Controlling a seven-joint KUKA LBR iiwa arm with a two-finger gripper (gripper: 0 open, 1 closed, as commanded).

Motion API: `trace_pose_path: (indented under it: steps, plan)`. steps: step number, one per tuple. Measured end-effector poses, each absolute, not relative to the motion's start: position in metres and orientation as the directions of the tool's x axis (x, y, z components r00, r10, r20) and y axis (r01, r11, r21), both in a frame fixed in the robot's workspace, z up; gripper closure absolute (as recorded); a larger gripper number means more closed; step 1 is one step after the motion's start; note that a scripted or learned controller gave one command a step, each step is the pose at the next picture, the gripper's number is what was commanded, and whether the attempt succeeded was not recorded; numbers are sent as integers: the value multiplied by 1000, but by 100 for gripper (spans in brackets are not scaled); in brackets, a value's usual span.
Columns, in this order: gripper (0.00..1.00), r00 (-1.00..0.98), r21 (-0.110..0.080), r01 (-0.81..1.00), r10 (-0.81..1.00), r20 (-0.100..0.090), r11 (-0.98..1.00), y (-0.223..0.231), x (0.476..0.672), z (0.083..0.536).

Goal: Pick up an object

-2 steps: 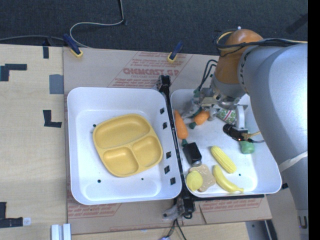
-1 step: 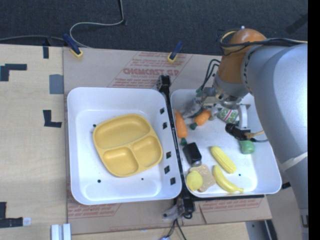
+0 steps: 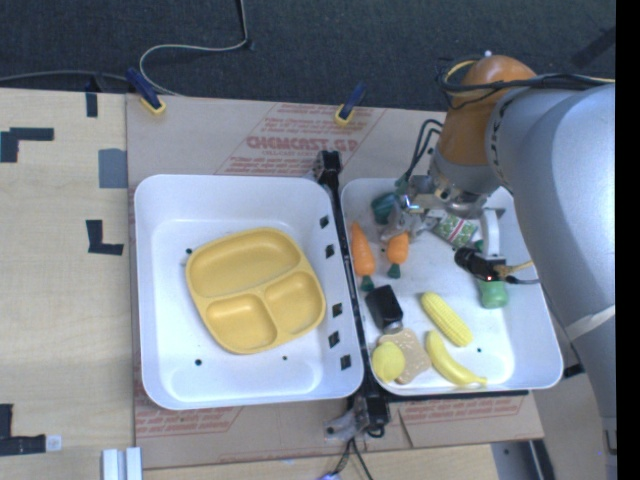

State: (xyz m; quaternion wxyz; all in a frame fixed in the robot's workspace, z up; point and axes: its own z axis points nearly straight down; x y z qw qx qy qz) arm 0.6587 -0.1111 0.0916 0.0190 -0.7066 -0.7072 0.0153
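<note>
right bin (image 3: pixel 520 368): the arm (image 3: pixel 560 168) enters from the right, with its gripper (image 3: pixel 410 214) low over the rear left part of this bin. whether the gripper is parted or closed cannot be determined from this angle.

candidate objects, all in the right bin:
- teal piece (image 3: pixel 384 206): just left of the gripper, near the rear wall.
- small orange piece (image 3: pixel 398 249): just in front of the gripper, on the bin floor.
- carrot (image 3: pixel 362 251): near the small orange piece, running along the left wall.
- packet (image 3: pixel 456 231): green and white, just right of the gripper, partly hidden by the arm.
- green piece (image 3: pixel 492 295): further right, about mid-depth.
- black block (image 3: pixel 384 306): in front of the carrot, close to the left wall.
- corn (image 3: pixel 444 319): centre front, lying at a slant.
- banana (image 3: pixel 455 361): in front of the corn, near the front wall.
- pale round item (image 3: pixel 398 358): front left corner, just beside the banana's left end. its kind cannot be identified.

left bin (image 3: pixel 160 298): one yellow plate (image 3: pixel 255 288) with three compartments. it lies flat near the centre, turned at a slant to the walls and well apart from the gripper.

surroundings: the two bins stand side by side, walls nearly touching, on a cardboard sheet (image 3: pixel 270 143). two clips, (image 3: pixel 148 98) and (image 3: pixel 350 108), sit at the sheet's rear edge. a thin cable (image 3: pixel 190 50) loops over the dark floor behind.
</note>
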Motion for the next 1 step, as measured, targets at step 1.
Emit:
trace_pose_path:
  steps: [1]
  plan:
    - [100, -4, 0, 1000, 1000, 1, 4, -19, 603, 185]
